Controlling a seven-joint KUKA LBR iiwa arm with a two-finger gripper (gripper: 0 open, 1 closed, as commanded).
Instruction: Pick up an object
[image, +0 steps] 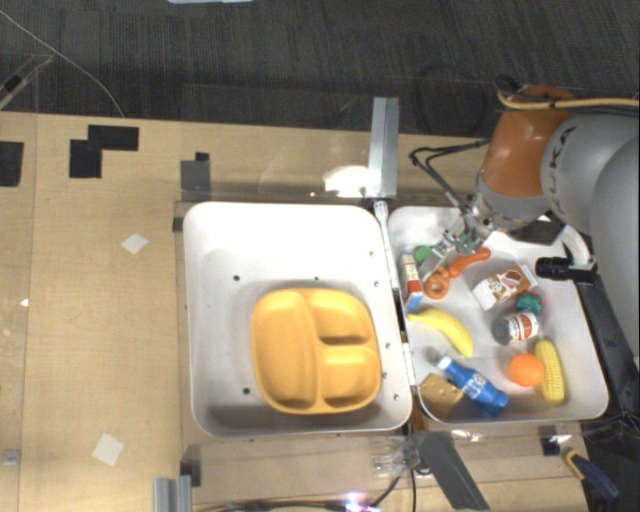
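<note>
grey arm with its orange band enters from the right, its bulk cut off by the frame; the gripper sits low over the right bin, and whether the jaws are wide or narrow cannot be told. just beside it lies what may be an orange-handled tool. a banana, blue bottle, orange and corn cob crowd that bin. the left bin holds a yellow divided tray, with bare floor around it.
</note>
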